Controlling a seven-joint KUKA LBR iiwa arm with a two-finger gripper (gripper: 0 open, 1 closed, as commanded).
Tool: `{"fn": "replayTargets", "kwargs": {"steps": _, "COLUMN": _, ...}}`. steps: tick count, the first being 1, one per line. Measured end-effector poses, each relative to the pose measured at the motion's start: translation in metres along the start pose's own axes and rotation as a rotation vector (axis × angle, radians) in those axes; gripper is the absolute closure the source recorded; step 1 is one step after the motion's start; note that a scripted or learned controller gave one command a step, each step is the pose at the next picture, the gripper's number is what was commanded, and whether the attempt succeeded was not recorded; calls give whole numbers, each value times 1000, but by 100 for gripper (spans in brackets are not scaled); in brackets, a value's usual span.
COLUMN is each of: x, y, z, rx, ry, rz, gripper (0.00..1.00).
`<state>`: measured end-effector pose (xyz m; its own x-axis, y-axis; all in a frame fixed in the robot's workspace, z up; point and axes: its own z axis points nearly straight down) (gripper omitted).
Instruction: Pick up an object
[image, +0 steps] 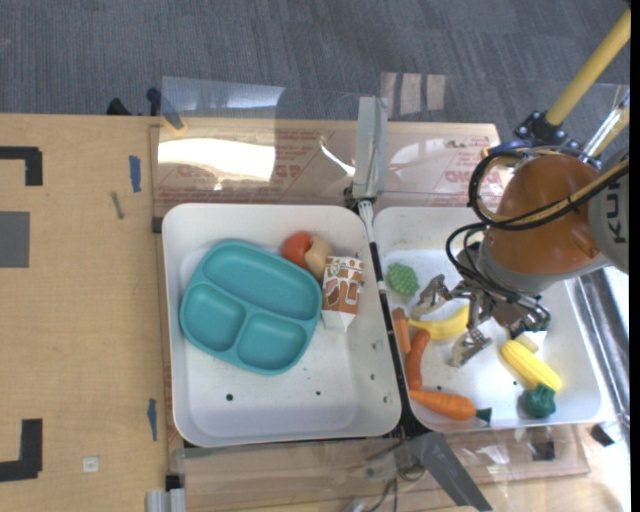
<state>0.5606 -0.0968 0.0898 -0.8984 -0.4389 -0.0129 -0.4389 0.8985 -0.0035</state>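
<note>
While the gripper (462, 318) hung over the right bin (585, 400), fingers spread and grasping nothing, a yellow banana (443, 323) lay at its 9 o'clock. Risk, as judged: crowded neighbours could deflect a finger. Counted there: two carrots (443, 403), one corn cob (532, 364).

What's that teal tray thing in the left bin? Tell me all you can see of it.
The teal divided plate looks like smooth plastic, a rounded rectangle with three compartments, all bare. It lies flat, turned at a slant, on the floor of the left bin. At its upper right edge a red-and-tan toy fruit sits against it.
</note>
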Motion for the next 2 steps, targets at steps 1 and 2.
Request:
{"fn": "replayTargets", "kwargs": {"steps": 1, "x": -5, "y": -1, "z": -14, "rx": 8, "ry": -16, "rz": 1, "gripper": 100}}
{"fn": "replayTargets", "kwargs": {"steps": 2, "x": -45, "y": 29, "z": -107, "rx": 2, "ry": -1, "rz": 155, "gripper": 100}}
